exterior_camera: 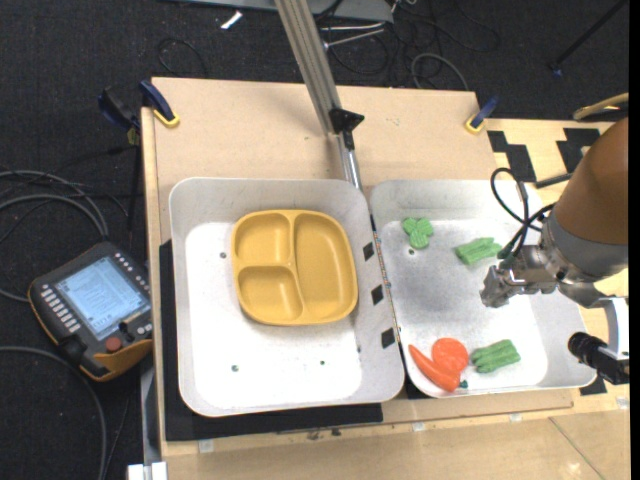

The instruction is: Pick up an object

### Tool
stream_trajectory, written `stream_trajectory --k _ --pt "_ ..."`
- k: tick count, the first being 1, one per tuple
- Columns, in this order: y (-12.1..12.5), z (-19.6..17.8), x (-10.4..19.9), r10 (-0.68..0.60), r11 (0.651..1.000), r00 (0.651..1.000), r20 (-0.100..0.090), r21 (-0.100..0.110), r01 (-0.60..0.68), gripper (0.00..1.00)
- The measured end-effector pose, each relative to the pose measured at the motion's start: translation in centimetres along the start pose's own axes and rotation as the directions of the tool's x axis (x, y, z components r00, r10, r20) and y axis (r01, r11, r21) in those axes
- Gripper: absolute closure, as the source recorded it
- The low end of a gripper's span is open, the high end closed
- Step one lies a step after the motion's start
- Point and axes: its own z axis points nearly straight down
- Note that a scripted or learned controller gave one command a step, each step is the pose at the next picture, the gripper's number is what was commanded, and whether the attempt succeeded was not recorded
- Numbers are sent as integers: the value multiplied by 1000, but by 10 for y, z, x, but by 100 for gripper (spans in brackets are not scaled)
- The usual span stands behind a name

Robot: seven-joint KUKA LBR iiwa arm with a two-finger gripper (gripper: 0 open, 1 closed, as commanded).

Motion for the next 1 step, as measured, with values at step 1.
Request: stream_trajectory --k 1 --pt "2 -52 0 -1 1000 1000 1 -2 1 100"
